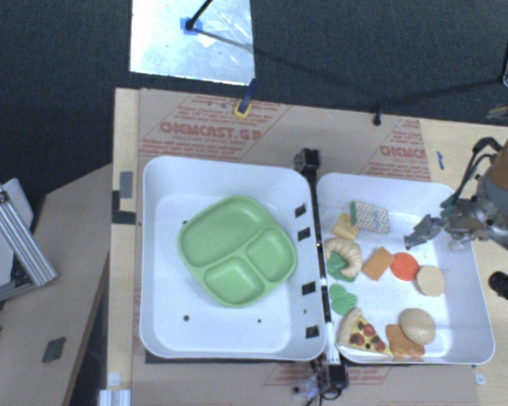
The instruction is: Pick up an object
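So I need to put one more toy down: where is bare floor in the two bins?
Bare floor rings the green divided plate in the left white bin. The right white bin is crowded along its left side and front.

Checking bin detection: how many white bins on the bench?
2. The left bin holds a green divided plate; the right bin holds the toy food, with the gripper over it.

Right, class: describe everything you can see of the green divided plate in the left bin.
The green divided plate is pale green, smooth and plastic-looking, with rounded corners and three compartments: one large, two smaller. It lies flat and right side up, turned at an angle to the walls of the left bin, near its middle. It holds nothing, and only the bin floor touches it.
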You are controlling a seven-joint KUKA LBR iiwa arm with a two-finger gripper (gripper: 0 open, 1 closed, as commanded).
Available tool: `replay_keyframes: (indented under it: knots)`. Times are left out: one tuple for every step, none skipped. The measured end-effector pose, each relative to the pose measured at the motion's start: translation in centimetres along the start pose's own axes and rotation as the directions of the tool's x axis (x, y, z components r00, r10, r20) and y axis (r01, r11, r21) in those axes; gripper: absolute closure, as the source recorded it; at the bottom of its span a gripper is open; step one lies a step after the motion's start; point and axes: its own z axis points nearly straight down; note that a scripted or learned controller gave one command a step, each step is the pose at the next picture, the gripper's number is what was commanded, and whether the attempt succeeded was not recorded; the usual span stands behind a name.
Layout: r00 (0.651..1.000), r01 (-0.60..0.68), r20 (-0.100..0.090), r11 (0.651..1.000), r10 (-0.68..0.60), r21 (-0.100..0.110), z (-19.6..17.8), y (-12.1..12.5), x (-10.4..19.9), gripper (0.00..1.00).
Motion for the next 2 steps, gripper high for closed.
replay_keyframes:
  knots:
    - [1.000,0.003,0.003,1.000,-0.003,-0.012,-0.7,0.3,0.0,0.00]
    - [1.000,0.002,0.002,1.000,-0.002,-0.010,5.3,1.1,0.1,0.00]
